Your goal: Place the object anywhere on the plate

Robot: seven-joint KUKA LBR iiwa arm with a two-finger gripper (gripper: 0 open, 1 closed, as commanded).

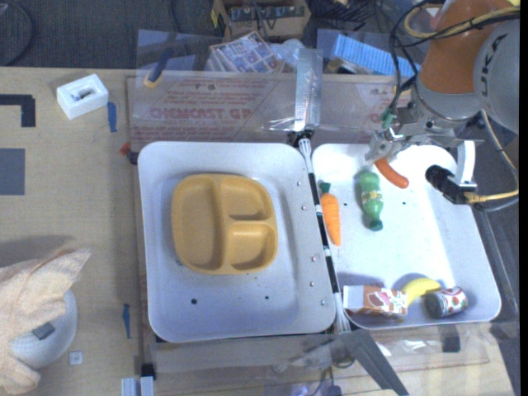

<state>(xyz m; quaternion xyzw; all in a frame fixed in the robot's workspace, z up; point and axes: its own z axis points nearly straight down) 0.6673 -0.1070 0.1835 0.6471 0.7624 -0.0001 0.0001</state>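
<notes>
Tool (388,143) tips sit low at the back of the right bin (487,279), right by the little sausage (393,173), likely to grab it; I cannot tell its state. Yellow plate (223,223) waits in the left bin (157,246) to catch it

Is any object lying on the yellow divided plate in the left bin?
No. The yellow divided plastic plate is bare; the orange toy carrot and green plastic bottle lie in the right white bin.
</notes>
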